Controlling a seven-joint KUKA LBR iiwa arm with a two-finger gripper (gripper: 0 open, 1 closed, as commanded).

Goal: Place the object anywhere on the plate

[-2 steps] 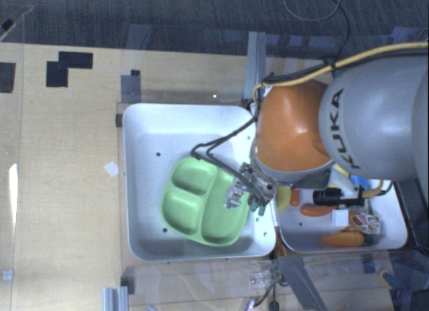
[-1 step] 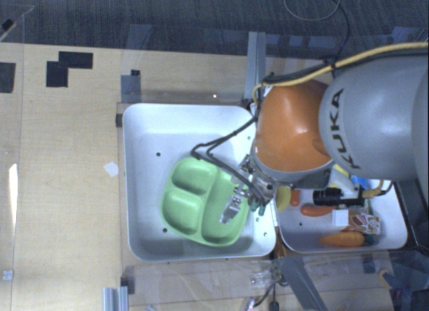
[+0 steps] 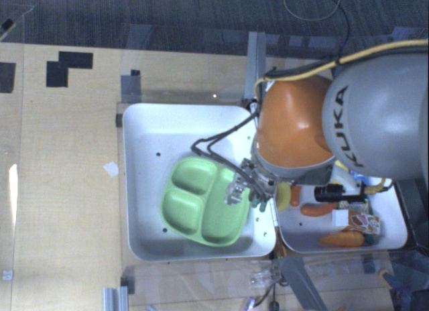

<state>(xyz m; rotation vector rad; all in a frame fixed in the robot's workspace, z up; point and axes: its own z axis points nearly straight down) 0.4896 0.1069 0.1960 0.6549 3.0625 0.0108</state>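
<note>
A green plate with three compartments lies in the left white bin, toward its front right. My gripper hangs over the plate's right edge, near the wall between the two bins. The big grey arm and its orange band hide the space right behind it. I see no object between the fingers. In the right bin lie a yellow piece, a red-orange piece, an orange carrot-like piece and a small white and red packet.
A black cable loops from the wrist over the left bin's back half. The arm covers most of the right bin. Pale wooden bench top spreads to the left of the bins.
</note>
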